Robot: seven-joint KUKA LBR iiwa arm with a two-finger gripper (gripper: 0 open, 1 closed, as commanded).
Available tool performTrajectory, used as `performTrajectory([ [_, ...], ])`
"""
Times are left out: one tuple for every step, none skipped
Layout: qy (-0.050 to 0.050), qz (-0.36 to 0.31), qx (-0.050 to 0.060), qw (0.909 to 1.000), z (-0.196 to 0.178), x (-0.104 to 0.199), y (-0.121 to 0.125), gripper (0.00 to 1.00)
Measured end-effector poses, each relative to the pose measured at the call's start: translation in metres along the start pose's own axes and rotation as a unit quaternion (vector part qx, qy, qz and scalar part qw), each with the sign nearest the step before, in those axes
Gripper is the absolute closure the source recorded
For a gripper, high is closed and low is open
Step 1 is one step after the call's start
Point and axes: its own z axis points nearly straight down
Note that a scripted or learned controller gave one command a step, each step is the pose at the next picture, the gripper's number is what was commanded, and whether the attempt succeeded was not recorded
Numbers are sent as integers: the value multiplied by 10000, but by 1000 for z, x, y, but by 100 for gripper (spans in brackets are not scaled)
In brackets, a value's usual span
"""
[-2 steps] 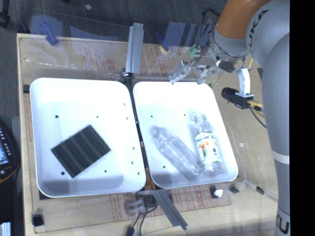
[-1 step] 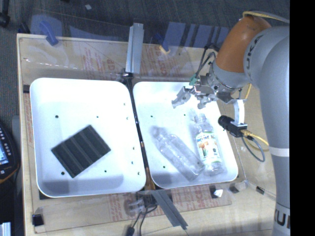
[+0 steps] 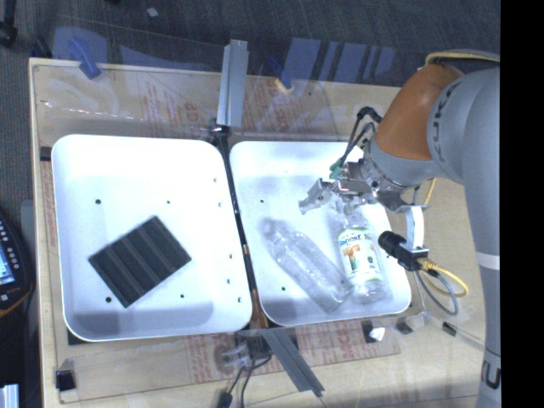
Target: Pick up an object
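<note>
My gripper hangs over the right bin, in its upper middle part, open with nothing between its fingers. Just below it a small bottle with a white and green label lies along the bin's right side, its cap end pointing up toward the gripper. A clear plastic bottle lies slanted to the left of the small one, close beside it. In the left bin a dark ribbed rectangular pad lies flat.
A grey metal divider post stands at the back between the bins. The arm's grey body and orange band cover the right bin's upper right corner. A cable loops by the bin's right rim.
</note>
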Motion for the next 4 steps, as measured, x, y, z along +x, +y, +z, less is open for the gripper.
performTrajectory([
  [11, -170, -2, 9999, -27, -5, -24, 0],
  [5, -263, 5, 9997, 2, -8, -21, 0],
  [23, -337, -32, 9994, 60, -9, -48, 0],
  [5, -681, -19, 9977, 77, -5, -29, 0],
])
